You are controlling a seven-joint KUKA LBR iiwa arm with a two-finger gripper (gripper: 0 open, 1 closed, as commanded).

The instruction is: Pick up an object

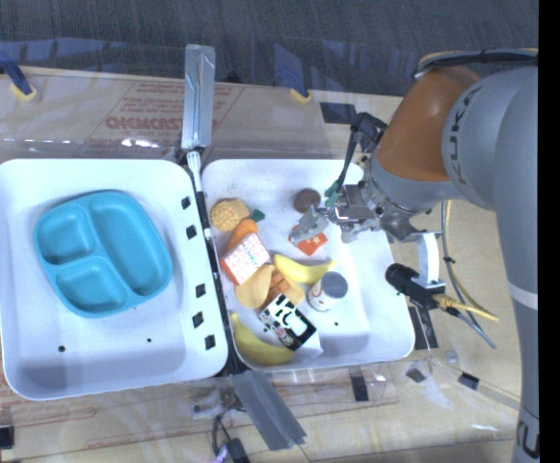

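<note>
Clutter is sitting in the right bin [381, 340]; your end effector [310, 228] is hovering directly over the small orange-and-white item [312, 244], grip state I cannot tell.

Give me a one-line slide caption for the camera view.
Gripper low over cluttered right bin beside a banana; blue tray in left bin.
</note>
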